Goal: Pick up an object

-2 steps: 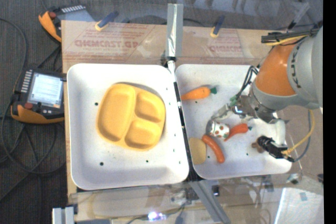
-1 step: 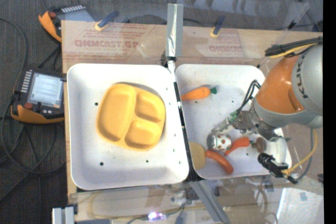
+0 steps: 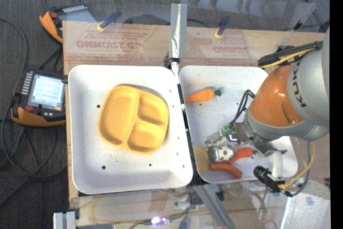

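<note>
In the right bin (image 3: 225, 75) lie several small objects. An orange carrot with a green top (image 3: 199, 95) rests near the bin's far left corner. At the near edge sit a small white can with red marks (image 3: 220, 154), a red pepper-like piece (image 3: 243, 153) and an orange-red sausage shape (image 3: 227, 170). My gripper (image 3: 228, 135) is low in the bin, just above the white can and close to it. The arm's orange band (image 3: 270, 99) and grey wrist hide the bin's right part.
The left bin (image 3: 80, 115) holds a yellow divided plate (image 3: 135, 118). A metal rail (image 3: 177, 35) runs between the bins at the back. A teach pendant (image 3: 43, 96) and cables lie on the floor to the left.
</note>
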